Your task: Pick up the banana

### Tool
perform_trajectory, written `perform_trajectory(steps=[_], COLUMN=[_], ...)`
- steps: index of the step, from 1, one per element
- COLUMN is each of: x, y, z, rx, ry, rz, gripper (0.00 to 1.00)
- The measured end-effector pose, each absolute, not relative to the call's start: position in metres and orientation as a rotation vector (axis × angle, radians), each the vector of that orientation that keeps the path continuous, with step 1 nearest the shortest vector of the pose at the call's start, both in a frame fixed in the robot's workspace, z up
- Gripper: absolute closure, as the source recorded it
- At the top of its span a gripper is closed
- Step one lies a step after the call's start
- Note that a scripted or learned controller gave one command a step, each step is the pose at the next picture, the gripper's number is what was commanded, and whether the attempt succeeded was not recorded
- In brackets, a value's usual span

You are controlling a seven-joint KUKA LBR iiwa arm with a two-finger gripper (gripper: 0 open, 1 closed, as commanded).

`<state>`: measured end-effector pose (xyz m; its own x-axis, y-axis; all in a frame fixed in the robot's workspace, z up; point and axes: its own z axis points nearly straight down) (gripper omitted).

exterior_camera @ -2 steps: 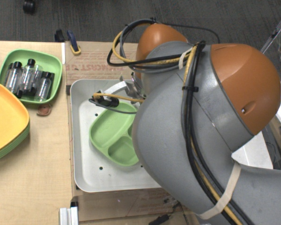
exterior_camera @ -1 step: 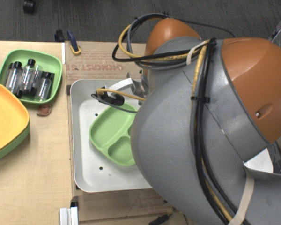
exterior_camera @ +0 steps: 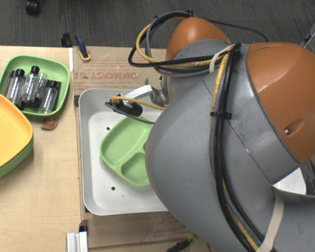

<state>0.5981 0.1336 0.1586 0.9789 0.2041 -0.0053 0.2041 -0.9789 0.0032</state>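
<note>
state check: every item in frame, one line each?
white bin: flat on the bench, holds the green divided tray
green divided tray: lying in the bin, right part hidden under the arm
arm: reaching over the bin, covers most of it
green dish: upright on the bench, holds small bottles
small bottles: lying down, caps on
yellow plates: stacked

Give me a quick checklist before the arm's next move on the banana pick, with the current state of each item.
1. Banana located: cannot tell; the arm covers much of the white bin.
2. Gripper state: cannot tell.
3. Green divided plate inside the bin: ok, lying flat.
4. Cables free of snags: ok, looped above the arm.
5. Green tray of bottles out of the way: ok, at left.
</note>
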Motion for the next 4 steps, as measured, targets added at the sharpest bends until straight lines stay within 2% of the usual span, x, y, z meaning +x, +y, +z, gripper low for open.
perform_trajectory(steps=[1, 2, 3, 4], x=[0.478, 0.478, 0.522, 0.553], y=[0.173, 0.163, 0.11, 0.058], z=[0.098, 0.13, 0.093, 0.16], rx=[3.114, 3.122, 3.126, 3.097], ry=[0.415, 0.325, 0.356, 0.425], rz=[-0.002, -0.006, 0.002, 0.09], gripper=[1.0, 1.0, 1.0, 1.0])
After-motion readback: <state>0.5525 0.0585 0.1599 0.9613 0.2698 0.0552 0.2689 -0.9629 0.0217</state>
